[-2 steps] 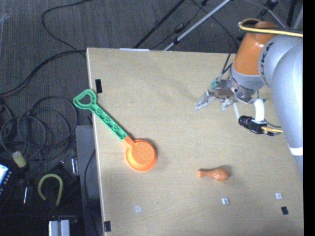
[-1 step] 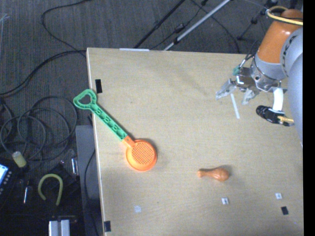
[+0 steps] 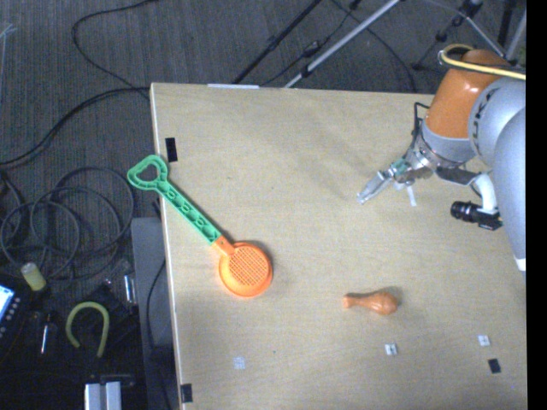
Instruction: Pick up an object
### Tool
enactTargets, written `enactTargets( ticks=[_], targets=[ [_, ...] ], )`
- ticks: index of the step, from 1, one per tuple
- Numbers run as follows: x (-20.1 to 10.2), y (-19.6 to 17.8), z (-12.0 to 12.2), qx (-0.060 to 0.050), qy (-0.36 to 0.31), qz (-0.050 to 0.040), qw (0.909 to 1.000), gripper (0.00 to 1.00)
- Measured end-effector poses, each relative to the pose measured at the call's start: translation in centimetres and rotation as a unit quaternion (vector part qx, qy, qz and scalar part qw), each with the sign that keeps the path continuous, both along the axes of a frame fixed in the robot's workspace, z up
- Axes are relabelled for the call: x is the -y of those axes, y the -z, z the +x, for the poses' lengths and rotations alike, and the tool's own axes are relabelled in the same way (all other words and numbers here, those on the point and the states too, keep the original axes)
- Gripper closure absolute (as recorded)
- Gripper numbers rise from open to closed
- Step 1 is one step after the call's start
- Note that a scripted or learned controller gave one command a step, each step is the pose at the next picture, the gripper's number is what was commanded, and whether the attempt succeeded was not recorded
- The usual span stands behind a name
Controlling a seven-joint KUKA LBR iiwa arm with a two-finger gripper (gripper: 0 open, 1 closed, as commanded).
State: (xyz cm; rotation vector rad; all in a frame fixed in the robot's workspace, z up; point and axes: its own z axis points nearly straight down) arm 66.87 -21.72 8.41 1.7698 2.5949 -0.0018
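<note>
An orange sieve with a long green handle (image 3: pixel 209 233) lies flat on the left part of the wooden bench top (image 3: pixel 325 143), its round mesh head toward the middle. A small orange drumstick-shaped toy (image 3: pixel 373 301) lies on its side lower down, right of centre. My gripper (image 3: pixel 383 186) hangs at the upper right over bare wood, pointing down and to the left. It is well above the drumstick toy in the view and far right of the sieve, touching neither.
Small black and white markers (image 3: pixel 391 348) dot the bench near its front right. Off the bench's left edge, cables, a green U-shaped piece (image 3: pixel 87 321) and other gear lie on the floor. Tripod legs (image 3: pixel 359 20) cross the carpet behind.
</note>
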Motion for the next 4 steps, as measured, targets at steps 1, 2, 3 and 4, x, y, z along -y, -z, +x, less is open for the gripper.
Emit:
enactTargets(
  ticks=[1,2,3,4],
  targets=[
    [-4.3,0.0,0.0,0.001,-0.152,0.0006,0.9883,0.0],
    [-3.3,-2.0,-0.2,0.001,-0.165,0.0002,0.9863,0.0],
    [-3.3,-2.0,-0.2,0.001,-0.165,0.0006,0.9863,0.0],
    [-3.3,-2.0,-0.2,0.001,-0.165,0.0006,0.9863,0.0]
  ],
)
